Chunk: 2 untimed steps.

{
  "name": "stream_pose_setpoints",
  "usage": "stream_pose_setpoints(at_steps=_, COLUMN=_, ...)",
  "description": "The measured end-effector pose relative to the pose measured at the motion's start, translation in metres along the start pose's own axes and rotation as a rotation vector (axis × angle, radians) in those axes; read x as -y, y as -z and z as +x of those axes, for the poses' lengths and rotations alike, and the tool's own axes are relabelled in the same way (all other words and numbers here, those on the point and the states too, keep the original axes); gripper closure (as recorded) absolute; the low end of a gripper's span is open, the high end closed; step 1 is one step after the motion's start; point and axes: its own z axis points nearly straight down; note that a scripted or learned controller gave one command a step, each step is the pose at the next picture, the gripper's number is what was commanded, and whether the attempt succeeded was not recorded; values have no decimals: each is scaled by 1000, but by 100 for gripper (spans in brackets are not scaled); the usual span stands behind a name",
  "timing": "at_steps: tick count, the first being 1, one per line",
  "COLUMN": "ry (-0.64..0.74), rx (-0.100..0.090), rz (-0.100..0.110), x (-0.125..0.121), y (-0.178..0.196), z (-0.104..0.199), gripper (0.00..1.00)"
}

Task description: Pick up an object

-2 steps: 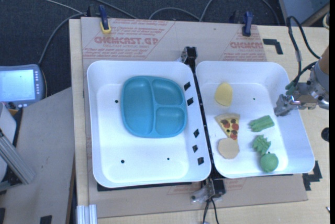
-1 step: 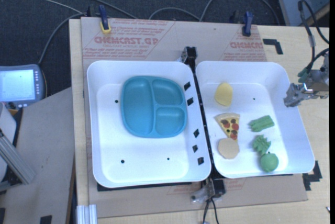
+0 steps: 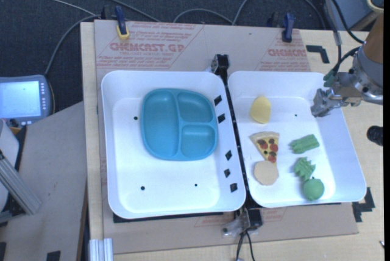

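Note:
The right bin (image 3: 341,132) holds a yellow lemon-shaped piece (image 3: 260,109), a pizza slice (image 3: 267,147), a tan round cookie (image 3: 265,173), a green ridged vegetable (image 3: 304,144), and a green leafy piece (image 3: 303,166) next to a green ball (image 3: 313,188). My gripper (image 3: 321,103) hangs over the right bin's upper right part, above bare white floor, well right of the lemon piece and above the green vegetable. Nothing shows between its fingers.
A blue divided plate (image 3: 180,124) lies in the left bin (image 3: 122,150). A black divider strip (image 3: 226,125) runs between the bins. Clamps (image 3: 122,27) hold the board at the back. A small screen (image 3: 23,97) sits off the bench at left.

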Motion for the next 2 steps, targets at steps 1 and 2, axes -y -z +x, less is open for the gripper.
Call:
stream_pose_setpoints(at_steps=1, ry=1, rx=0, rz=0, x=-34, y=-7, z=41, gripper=100)
stream_pose_setpoints(at_steps=2, ry=1, rx=-1, rz=0, x=-56, y=-4, z=88, gripper=100)
